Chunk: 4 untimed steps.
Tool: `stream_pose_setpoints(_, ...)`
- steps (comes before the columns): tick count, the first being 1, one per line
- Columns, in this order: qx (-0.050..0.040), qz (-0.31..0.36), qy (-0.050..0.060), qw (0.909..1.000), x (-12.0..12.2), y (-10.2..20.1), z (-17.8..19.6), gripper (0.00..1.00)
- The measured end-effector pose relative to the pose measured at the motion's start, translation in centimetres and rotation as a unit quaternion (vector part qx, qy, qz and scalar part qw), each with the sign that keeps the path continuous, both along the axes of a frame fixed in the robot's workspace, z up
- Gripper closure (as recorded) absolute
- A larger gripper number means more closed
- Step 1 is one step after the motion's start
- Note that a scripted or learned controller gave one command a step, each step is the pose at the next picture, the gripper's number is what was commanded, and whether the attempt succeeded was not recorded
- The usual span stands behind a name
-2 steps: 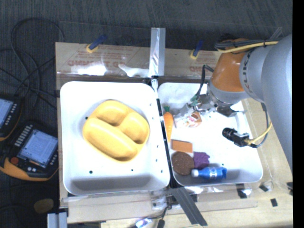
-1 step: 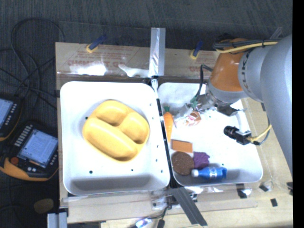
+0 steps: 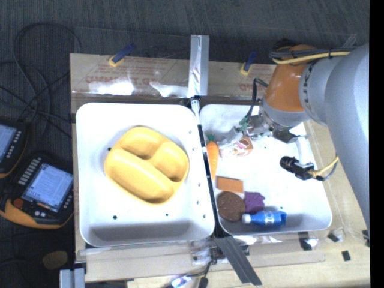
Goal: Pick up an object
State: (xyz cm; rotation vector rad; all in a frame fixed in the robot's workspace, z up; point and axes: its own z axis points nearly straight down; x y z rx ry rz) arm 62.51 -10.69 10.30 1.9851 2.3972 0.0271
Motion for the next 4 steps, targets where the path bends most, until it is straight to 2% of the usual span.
stream_pose_setpoints(1,0.0016,-0.003,-0.001,1.0000,0.0,-0.1,0.0,0.00)
stream_pose_setpoints(2,-0.0003,-0.038,0.000,0.9993,3.8,0.2,0.0,0.00)
stream_pose_setpoints(3,-0.0044,0.005,-0.004,1.0000,2.6,0.6,0.0,0.00)
stream_pose_setpoints(4,-0.0025,0.017,-0.004,0.9998,-4.6,0.3,0.0,0.00)
